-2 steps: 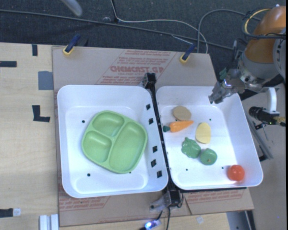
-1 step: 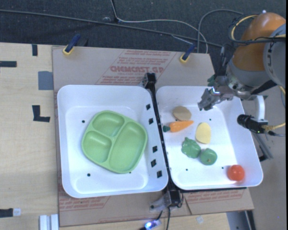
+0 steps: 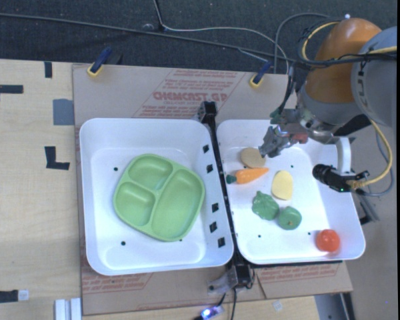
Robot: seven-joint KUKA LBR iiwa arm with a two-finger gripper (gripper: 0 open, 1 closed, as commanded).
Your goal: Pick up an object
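**A:** A cardboard sheet on a pale wooden bench [image 3: 27, 199] carries two shallow white plastic bins, dark carpet and cables behind. The left bin [image 3: 97, 245] holds a light green three-compartment plastic tray [image 3: 160, 197]. The right bin [image 3: 340, 212] has the small things. Where's the gripper?

**B:** The grey two-finger gripper [image 3: 272, 145] hangs over the back of the right bin, tips just beside a tan, rounded potato-like piece [image 3: 251, 157]. Whether it is spread or closed, I cannot tell; nothing shows between the tips.

**A:** So that tan piece looks like the nearest candidate?

**B:** Likely. It lies just behind the orange toy carrot [image 3: 251, 175], touching or nearly so. I'd judge it a light, stiff, hollow plastic toy with a smooth skin, so apt to squirt out of a pinch. Best taken across its short width, near the middle, clear of the carrot.

**A:** Others?

**B:** A yellow lemon-shaped piece [image 3: 283, 185], a dark green lumpy vegetable [image 3: 265, 206] just beside a round green fruit [image 3: 290, 218], and a red tomato-like ball [image 3: 328, 240] in the near corner, well apart. The round ones would probably roll away from a poor grip.
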